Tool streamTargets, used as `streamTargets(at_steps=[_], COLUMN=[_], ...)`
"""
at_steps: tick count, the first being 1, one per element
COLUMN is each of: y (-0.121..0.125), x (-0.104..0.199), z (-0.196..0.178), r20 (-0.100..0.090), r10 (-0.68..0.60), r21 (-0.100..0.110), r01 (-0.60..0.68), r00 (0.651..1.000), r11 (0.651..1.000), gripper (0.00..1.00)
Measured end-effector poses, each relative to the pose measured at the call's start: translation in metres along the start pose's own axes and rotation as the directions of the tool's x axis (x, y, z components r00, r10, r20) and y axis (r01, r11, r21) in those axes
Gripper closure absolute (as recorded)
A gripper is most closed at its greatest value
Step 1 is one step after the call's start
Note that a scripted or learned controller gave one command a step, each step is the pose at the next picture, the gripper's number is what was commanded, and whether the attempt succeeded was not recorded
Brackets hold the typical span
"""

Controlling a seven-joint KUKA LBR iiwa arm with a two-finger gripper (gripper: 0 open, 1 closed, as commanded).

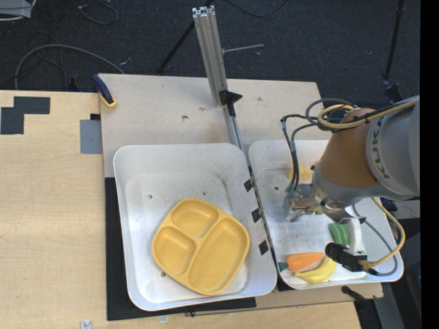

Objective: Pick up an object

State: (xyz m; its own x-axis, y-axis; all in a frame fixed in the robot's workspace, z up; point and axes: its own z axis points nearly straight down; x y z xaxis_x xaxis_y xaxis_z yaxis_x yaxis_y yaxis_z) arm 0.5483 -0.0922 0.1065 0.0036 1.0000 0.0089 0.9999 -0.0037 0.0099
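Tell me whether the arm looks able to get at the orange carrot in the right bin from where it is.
Probably yes: the carrot lies uncovered at the near edge of the right bin, only a yellow banana touching it, and the gripper hangs just above.

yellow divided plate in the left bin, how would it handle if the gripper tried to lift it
The yellow divided plate looks like moulded plastic, so probably stiff and light. It lies flat and wide, so likely only its raised rim offers a pinch. Gripped at one edge, it would probably tilt.

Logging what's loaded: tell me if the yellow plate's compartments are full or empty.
Empty. The plate lies flat in the left bin, right side up, and all three compartments show only bare yellow.
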Motion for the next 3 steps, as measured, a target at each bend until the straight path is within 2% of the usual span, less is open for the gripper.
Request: streamTargets(at_steps=[1, 2, 3], y=[0.0, 0.001, -0.002], x=[0.007, 0.007, 0.052], z=[-0.059, -0.099, -0.094], r20=[0.009, 0.009, 0.007], r10=[-0.005, -0.004, -0.007], r21=[0.009, 0.009, 0.014], r01=[0.005, 0.004, 0.007], r00=[1.0, 1.0, 1.0], r11=[1.0, 1.0, 1.0], gripper=[1.0, 1.0, 1.0])
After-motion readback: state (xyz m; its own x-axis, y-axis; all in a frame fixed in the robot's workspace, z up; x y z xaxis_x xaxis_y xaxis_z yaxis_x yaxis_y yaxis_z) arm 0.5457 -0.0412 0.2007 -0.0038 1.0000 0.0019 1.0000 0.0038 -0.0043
